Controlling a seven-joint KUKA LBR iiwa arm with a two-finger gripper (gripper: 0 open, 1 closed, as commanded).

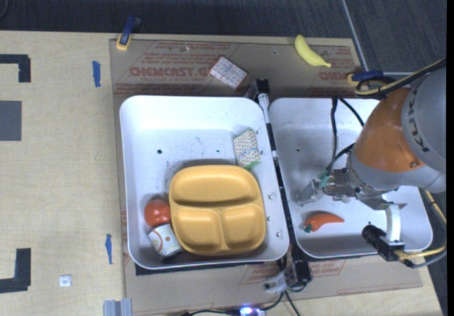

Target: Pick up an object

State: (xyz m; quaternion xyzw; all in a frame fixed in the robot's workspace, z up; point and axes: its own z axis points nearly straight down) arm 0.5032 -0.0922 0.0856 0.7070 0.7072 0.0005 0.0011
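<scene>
Orange plastic chili pepper (323, 221) lies in the right white bin (298, 130), just below the end effector (317, 188); its opening I cannot tell. Approach stage: next, descend and close.

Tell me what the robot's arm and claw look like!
The arm is fat and rounded, grey with a bright orange band just above the wrist. Thin black cables loop along it. Its claw is small, made of silvery metal, with a tiny greenish spot near its base. A white piece with a black end sticks out below.
</scene>
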